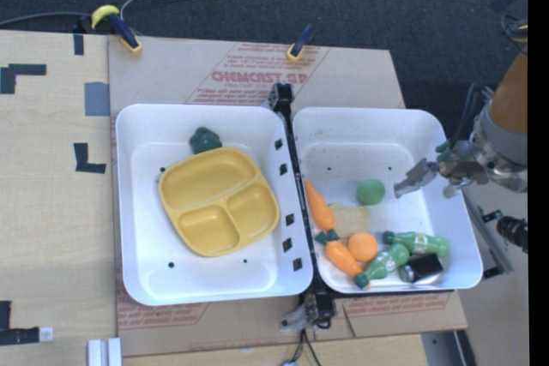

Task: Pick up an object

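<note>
The arm comes in from the right and its gripper point(426, 176) hangs over the right bin point(360, 126), near that bin's right wall, with its fingers spread apart and nothing between them. One finger point(412, 180) points toward the green ball point(371, 191), which sits just beside it on the bin floor but not touching. Lower down in the same bin lie two carrots, one point(319, 206) along the left wall and another point(341, 255) near the front, with an orange ball point(362, 246) touching the second carrot. Two green bottles point(403, 249) and a black object point(421, 268) crowd the front right corner. The left bin point(137, 210) holds a yellow divided tray point(220, 200), set at a slant, and a dark green thing point(205, 139) rests just behind the tray's far edge.
</note>
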`<action>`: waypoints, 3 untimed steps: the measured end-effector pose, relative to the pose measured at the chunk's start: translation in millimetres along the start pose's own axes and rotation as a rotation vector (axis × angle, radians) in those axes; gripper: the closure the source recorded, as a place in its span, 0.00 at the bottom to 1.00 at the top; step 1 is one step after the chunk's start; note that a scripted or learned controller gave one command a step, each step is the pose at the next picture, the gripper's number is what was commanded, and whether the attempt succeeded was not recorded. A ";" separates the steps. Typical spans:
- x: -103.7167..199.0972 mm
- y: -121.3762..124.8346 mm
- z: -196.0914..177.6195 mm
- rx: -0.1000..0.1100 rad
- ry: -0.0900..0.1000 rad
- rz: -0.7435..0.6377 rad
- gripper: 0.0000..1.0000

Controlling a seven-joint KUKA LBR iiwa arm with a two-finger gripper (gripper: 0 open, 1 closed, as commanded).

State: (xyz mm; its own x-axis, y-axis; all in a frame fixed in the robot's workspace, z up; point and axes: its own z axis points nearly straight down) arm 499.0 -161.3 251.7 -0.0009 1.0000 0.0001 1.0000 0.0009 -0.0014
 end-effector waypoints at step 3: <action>26.6 55.1 154.4 -0.008 0.000 0.000 1.00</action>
State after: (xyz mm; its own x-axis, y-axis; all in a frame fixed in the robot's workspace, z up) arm 553.9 -134.6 97.3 -0.0008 1.0000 -0.0003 1.0000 0.0008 0.0070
